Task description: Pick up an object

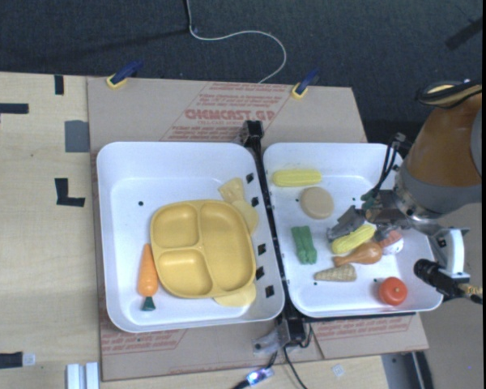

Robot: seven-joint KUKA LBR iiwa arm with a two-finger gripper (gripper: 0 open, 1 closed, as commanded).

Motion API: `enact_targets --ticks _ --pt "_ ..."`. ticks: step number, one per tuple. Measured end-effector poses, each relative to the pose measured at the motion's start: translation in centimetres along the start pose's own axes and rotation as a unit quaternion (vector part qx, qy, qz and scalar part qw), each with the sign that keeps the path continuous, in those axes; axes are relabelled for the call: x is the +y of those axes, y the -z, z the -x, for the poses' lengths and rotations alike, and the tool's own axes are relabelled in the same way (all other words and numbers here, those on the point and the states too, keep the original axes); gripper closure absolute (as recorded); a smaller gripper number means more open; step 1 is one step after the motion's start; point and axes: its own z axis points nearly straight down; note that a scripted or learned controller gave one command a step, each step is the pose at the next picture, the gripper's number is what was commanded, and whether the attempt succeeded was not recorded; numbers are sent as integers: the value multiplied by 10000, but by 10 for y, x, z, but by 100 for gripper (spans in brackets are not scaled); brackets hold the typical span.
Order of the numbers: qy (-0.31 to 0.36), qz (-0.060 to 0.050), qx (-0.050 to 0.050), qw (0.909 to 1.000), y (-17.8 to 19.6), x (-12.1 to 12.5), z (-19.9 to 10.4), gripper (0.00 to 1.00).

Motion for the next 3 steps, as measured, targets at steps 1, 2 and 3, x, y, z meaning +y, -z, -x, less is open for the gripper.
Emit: enact_targets --ticks 1,2,3 --pt "19 69 -10 10000 7 3 0 0" --pt "17 52 -9 10000 -43 4 -11 0" --pt "20 56 -10 10000 -106 8 -13 0"
